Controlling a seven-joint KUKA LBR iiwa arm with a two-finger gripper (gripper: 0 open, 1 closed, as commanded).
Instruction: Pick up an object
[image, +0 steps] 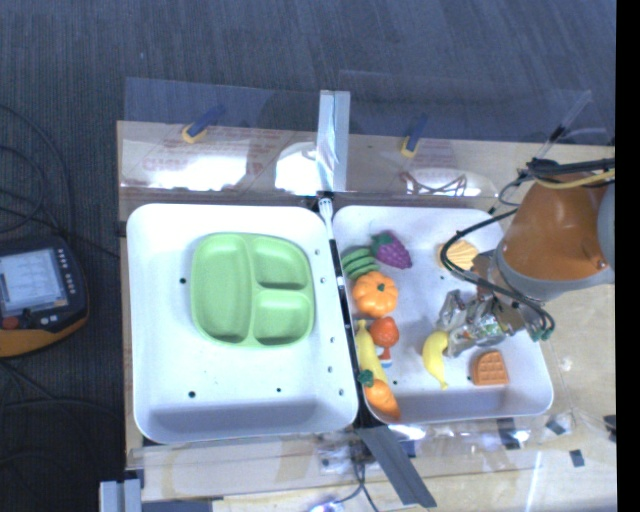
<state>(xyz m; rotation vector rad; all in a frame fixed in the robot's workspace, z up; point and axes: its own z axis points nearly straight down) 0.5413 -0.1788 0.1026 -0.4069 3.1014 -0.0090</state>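
- The gripper (462, 322) hangs low inside the right bin (520, 400), its metal fingers spread a moderate way apart with nothing visible between them.
- Its fingertips sit just above and beside the upper end of a small yellow banana (435, 357); whether they touch it cannot be told.
- The arm (553, 235), with its orange band, comes in over the right bin's far right corner.
- A tan waffle-like piece (489, 369) lies near the right bin's near right corner, just right of the banana.
- Along the right bin's left wall, from far to near: a green vegetable (357, 263), an orange pumpkin (375, 294), a small red-orange fruit (384, 331), a long yellow piece (366, 348), and an orange piece (381, 398) at the near left corner.
- Purple grapes (392, 250) lie near the right bin's far edge; a round orange-and-white piece (459, 256) sits further right, partly under the arm.
- The left bin (170, 400) carries a green divided tray (251, 288) at its middle.
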